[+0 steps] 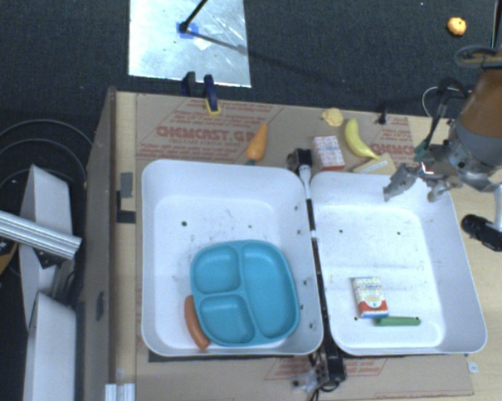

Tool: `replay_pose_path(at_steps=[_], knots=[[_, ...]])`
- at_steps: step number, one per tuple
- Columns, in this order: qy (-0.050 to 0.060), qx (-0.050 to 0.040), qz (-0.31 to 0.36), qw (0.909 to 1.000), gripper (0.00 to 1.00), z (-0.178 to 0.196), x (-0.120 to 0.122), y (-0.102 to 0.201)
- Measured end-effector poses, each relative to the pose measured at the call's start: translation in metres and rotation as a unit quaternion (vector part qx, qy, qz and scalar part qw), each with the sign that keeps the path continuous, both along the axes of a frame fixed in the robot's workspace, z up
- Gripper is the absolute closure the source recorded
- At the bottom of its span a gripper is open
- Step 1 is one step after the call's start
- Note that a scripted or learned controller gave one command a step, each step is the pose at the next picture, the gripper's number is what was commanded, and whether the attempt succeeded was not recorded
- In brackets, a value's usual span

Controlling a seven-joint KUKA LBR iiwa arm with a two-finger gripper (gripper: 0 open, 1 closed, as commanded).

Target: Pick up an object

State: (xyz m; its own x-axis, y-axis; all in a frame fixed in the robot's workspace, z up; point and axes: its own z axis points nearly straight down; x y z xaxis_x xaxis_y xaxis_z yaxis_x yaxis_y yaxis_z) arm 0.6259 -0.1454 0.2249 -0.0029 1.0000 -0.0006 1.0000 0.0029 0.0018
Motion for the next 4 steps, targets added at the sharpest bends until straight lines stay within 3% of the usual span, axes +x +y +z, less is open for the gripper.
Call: replay_pose_path(at_steps=[1, 2, 3, 4], knots=[[0.004, 0.0014, -0.002, 1.0, 0.0, -0.062, -0.07, -0.003], [0.003, 0.0016, -0.001, 1.0, 0.0, -0.102, -0.127, 0.034], [0.001, 0.0009, -0.001, 1.0, 0.0, -0.142, -0.14, 0.042], [-0.001, 0.0012, 0.0, 1.0, 1.0, -0.13, -0.138, 0.042]])
